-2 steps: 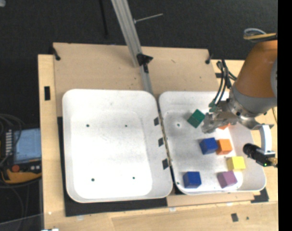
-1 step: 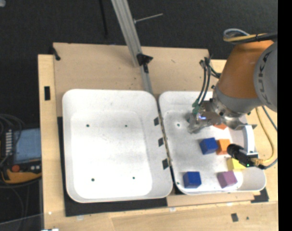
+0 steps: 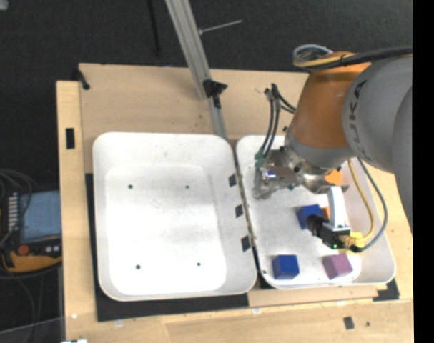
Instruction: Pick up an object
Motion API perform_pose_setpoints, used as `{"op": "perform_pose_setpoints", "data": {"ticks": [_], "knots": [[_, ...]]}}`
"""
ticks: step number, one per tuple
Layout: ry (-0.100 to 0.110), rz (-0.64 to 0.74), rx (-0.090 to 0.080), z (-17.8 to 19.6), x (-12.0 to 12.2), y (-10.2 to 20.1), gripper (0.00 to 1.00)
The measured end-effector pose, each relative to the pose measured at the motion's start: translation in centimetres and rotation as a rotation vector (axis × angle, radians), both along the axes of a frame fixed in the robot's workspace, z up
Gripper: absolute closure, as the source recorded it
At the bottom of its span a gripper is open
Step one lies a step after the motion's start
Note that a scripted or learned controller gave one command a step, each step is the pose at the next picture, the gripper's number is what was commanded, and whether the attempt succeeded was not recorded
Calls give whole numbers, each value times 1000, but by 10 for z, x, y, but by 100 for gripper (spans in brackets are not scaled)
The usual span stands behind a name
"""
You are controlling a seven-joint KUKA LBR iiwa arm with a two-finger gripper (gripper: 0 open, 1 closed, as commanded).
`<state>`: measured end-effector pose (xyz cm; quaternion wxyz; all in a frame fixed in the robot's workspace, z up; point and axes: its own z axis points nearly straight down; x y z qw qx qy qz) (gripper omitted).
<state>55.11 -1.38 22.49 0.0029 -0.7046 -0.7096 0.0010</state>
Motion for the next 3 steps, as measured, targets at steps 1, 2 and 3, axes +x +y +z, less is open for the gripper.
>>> {"op": "perform_pose_setpoints", "data": {"ticks": [1, 2, 3], "knots": [[-7, 0, -1, 6, 19, 45, 100], [-6, 1, -1, 14, 16, 94, 100], [-5, -3, -4, 14, 17, 90, 0]]}}
